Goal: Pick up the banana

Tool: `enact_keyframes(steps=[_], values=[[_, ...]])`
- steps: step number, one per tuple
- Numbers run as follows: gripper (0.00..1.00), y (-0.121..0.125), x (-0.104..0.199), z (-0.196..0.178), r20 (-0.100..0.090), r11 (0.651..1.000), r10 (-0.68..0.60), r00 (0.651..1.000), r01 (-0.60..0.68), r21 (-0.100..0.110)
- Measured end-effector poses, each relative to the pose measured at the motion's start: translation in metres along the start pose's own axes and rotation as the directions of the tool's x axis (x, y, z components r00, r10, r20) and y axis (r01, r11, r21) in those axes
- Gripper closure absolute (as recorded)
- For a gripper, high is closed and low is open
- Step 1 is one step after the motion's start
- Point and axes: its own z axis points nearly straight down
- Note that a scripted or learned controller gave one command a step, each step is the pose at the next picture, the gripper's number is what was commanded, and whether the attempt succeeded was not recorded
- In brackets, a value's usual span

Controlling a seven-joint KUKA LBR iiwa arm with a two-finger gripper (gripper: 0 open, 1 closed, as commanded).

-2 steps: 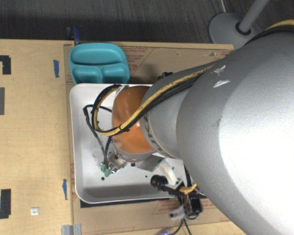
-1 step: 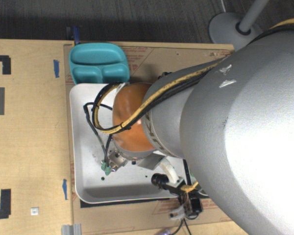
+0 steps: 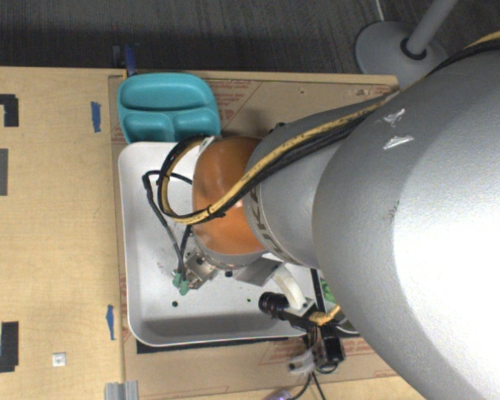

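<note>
My grey arm with its orange band (image 3: 225,198) reaches from the right and hangs low over the left white bin (image 3: 146,248). The wrist and its cables cover most of the bin's middle. The gripper sits somewhere beneath the wrist, hidden by the arm's bulk. Any banana lies out of sight under the arm.
A teal plastic tray (image 3: 167,111) stands at the bin's far edge. Cardboard-coloured bench (image 3: 50,223) with blue tape marks spreads to the left. Black and yellow cables (image 3: 171,207) loop off the wrist over the bin. The arm's large grey body covers the right bin.
</note>
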Motion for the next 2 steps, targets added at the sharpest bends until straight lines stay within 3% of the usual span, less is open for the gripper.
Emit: enact_keyframes(steps=[1,2], values=[[1.0,0.001,0.0,-0.01,0.001,1.0,0.0,1.0,0.0,-0.003],[1.0,-0.006,-0.003,0.039,-0.008,0.966,-0.257,0.966,0.257,0.009]])
